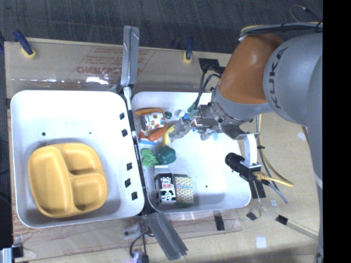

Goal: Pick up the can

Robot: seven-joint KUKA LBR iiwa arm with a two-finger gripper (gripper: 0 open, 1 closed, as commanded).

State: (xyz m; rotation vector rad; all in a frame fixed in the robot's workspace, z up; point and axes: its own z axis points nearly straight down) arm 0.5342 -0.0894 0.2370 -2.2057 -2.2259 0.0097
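1. From the camera above, I see two white bins side by side. The left bin [22,147] holds a yellow tray [67,177] with three parts.
2. My arm [274,75] comes in from the right and reaches over the right bin [219,174].
3. My gripper [184,126] hangs over the far left part of the right bin. It is a blur of grey metal, so I cannot tell how it is set, and I see nothing held in it.
4. The can [151,119] lies in the far left corner of the right bin, close to the wall between the bins. It is orange and white. I think it is on its side, with its long way running left to right, but I am not sure.
5. The can is just left of my gripper, very near. So I think my next move is a short reach left and down.
6. Nearer in the same bin sit a green toy [158,156] and a small box with a cow on it [166,189].
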